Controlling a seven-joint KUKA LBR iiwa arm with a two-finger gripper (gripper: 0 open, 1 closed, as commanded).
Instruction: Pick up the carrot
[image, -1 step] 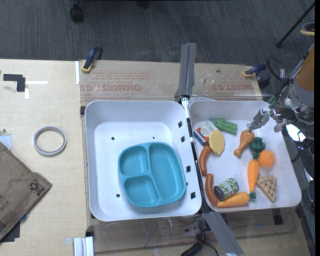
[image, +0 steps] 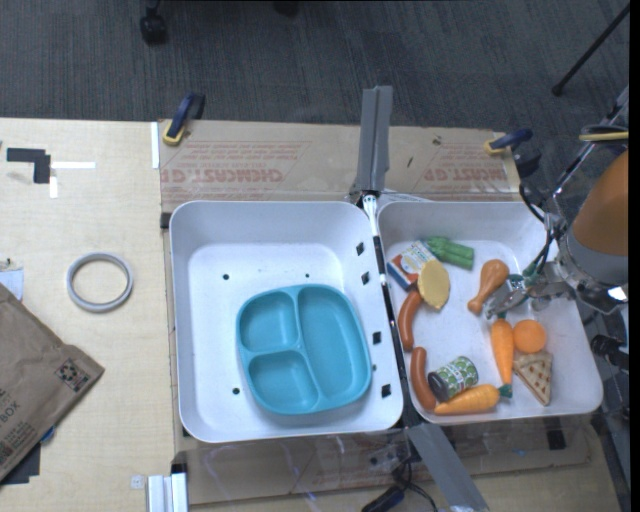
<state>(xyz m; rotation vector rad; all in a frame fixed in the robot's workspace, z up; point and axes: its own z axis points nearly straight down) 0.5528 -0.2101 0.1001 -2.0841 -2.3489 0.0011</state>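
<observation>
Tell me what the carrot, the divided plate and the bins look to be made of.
Carrot: likely moulded plastic, smooth uniform orange with a slight sheen.
Divided plate: probably plastic, matte even teal, rounded moulded ridges between compartments.
Bins: seemingly thin white plastic or coated sheet, smooth with soft glare; cannot tell which.

I have one fixed camera, mounted above the surface (image: 80, 200) and looking down at a slant. It sits far enough back to take in both white bins, the left bin (image: 190, 300) and the right bin (image: 570, 400), plus a strip of dark floor (image: 300, 50) along the top. The arm (image: 600, 215) comes in from the right edge of my picture.
</observation>
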